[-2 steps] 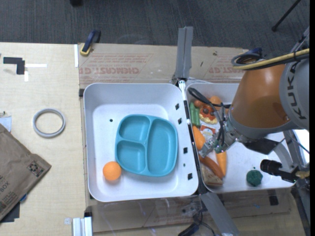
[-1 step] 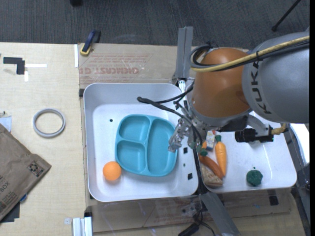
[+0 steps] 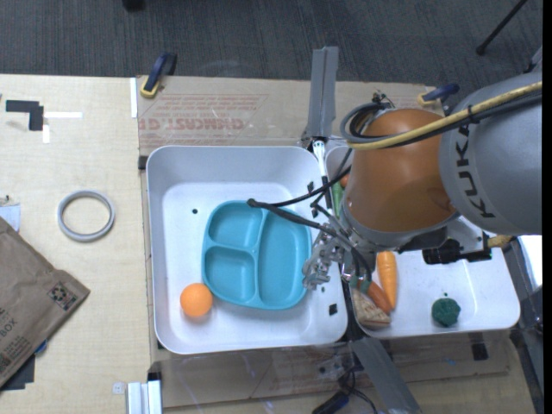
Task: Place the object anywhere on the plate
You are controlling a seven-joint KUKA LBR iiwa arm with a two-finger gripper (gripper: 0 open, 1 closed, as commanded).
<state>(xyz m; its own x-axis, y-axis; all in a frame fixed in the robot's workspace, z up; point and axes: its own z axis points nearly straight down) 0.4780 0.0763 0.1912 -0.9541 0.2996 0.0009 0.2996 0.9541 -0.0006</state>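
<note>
Jaws (image 3: pixel 323 266) hung at the right edge of the blue plate (image 3: pixel 257 255) in the left bin (image 3: pixel 172 197); whether spread or pressed together, I could not tell. An orange ball (image 3: pixel 197 301) lay just beside the plate's lower-left corner.

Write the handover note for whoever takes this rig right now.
Tool: at the right edge of the blue plate in the left bin; nothing visibly held, finger state unclear.
Things: orange ball on the left bin floor, beside the plate's lower left corner. Carrot and green object in the right bin.
Done: no object lies on the plate.
Left: grasp an object and set it on the plate.
</note>
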